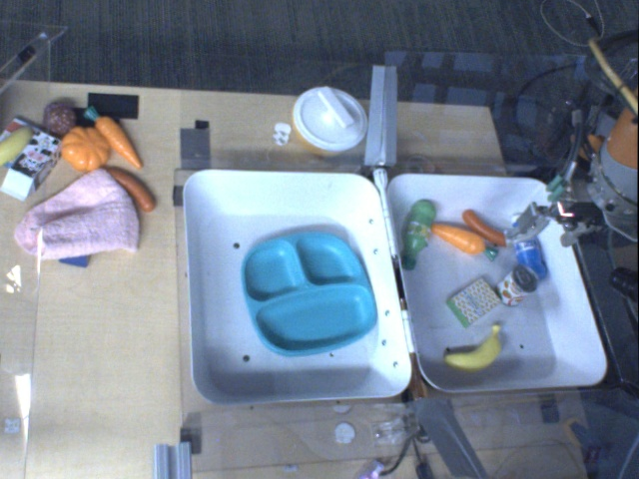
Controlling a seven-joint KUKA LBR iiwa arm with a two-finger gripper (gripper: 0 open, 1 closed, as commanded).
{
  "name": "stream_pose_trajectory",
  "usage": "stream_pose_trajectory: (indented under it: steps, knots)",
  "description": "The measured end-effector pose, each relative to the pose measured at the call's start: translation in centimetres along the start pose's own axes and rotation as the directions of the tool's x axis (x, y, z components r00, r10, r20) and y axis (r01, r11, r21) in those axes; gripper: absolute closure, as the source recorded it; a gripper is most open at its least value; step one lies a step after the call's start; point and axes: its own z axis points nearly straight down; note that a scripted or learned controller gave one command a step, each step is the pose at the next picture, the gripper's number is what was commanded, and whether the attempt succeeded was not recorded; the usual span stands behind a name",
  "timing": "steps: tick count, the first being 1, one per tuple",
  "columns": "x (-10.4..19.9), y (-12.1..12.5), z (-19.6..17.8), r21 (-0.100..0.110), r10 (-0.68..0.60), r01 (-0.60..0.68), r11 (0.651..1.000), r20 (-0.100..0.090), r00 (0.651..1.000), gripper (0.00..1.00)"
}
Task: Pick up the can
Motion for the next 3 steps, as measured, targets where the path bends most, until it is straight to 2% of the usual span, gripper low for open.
stream_pose_trajectory:
  steps: [1, 2, 3]
  knots:
    - [1.9, -1.2, 11.9, -0.003, 0.131, -0.131, 0.991, 0.0, 0.991, 0.0]
    - [-2.6, -5.4, 12.2, -0.001, 0.113, -0.113, 0.994, 0.0, 0.994, 0.0]
    - [-3.0, -6.8, 14.8, -0.01, -0.074, 0.074, 0.997, 0.002, 0.997, 0.0]
